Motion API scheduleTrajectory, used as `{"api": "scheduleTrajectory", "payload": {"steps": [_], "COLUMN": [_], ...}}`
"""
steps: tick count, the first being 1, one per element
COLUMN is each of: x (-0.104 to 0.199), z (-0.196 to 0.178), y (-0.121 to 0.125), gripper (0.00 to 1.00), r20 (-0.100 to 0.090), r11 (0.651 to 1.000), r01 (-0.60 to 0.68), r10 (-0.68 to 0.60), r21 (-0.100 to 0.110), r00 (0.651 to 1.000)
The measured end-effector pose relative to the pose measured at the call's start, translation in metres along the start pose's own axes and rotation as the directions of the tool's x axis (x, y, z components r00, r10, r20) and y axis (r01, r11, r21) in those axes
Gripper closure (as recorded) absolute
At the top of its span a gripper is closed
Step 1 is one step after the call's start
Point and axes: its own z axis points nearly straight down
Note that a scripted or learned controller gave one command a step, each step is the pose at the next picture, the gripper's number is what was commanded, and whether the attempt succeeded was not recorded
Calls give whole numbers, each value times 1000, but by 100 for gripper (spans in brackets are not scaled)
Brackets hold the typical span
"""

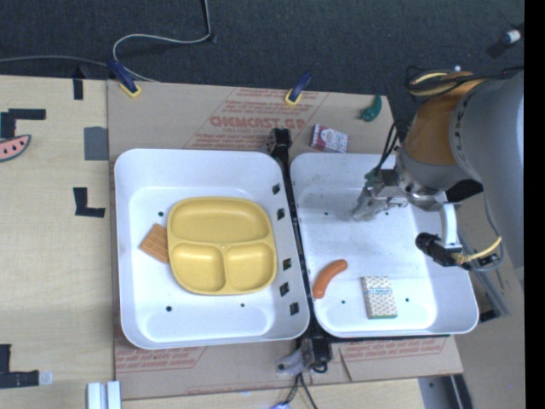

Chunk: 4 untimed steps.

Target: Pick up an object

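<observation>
Approach step: tool (368, 207) is lowered in right bin (426, 318), nothing seen gripped; finger state can't be told. Next, sausage (329, 277) or box (379, 297) must be reached.

The brown cardboard sheet (255, 118) under the two bins carries red printing; above the bins it seems to read "CHEMCAST GP", with smaller lines beneath too small to read. More red print runs along its front edge, illegible. The small packet (329, 138) and the box (379, 297) bear markings too blurred to read.
</observation>
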Motion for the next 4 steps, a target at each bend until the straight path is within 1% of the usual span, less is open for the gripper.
{"api": "scheduleTrajectory", "payload": {"steps": [1, 2, 3, 4], "x": [1, 1, 29, 49], "z": [-9, -9, 20, 21], "y": [0, 0, 59, 58], "gripper": [100, 0, 0, 0], "r20": [-1, -1, -2, -1], "r11": [1000, 1000, 1000, 1000], "r01": [1, 1, -2, -3], "r10": [-1, -1, 2, 3], "r21": [2, 2, 2, 5], "r00": [1000, 1000, 1000, 1000]}}
